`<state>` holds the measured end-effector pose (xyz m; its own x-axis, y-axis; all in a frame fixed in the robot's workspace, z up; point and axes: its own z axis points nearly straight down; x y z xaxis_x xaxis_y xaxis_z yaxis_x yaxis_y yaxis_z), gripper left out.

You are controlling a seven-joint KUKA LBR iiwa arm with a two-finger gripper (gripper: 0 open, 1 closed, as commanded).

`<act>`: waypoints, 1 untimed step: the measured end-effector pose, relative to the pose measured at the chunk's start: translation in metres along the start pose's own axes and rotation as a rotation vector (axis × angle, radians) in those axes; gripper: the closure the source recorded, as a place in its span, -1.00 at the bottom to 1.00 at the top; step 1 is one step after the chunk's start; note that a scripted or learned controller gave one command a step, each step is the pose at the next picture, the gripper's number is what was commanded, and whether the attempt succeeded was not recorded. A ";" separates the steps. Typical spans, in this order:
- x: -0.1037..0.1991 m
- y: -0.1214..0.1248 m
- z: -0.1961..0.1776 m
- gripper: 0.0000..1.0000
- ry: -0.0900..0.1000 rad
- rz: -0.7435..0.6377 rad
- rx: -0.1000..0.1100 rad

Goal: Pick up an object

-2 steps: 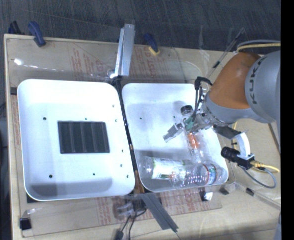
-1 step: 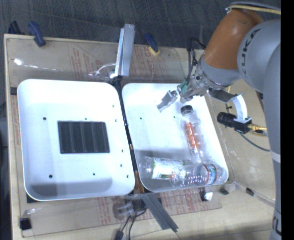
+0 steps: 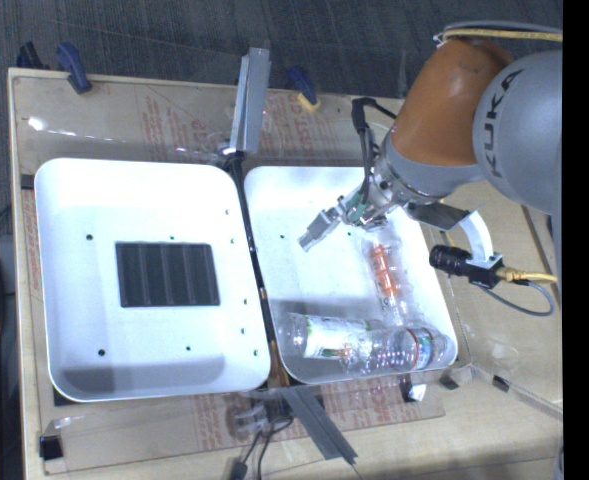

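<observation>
The grey and orange arm looms over the right bin, its gripper above the floor with fingers spread and empty, so the pick is not yet made: both clear bottles lie unlifted along the bin's right and near sides.

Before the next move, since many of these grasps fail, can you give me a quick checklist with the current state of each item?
1. Gripper is over the right bin: ok.
2. An object is between its fingers: not ok, none seen there.
3. Targets are in the right bin: ok, a clear plastic bottle lies along the near wall and a small clear tube lies above it.
4. Gripper is directly over a target: not ok, it sits up and left of the tube.
5. Finger opening: cannot tell.
</observation>
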<state>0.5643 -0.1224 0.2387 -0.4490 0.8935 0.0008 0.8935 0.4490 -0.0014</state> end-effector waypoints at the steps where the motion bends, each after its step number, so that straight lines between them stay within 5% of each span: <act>1: -0.051 -0.012 0.045 -1.00 0.002 0.073 0.002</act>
<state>0.5765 -0.1732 0.1934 -0.3830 0.9237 0.0022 0.9237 0.3830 -0.0039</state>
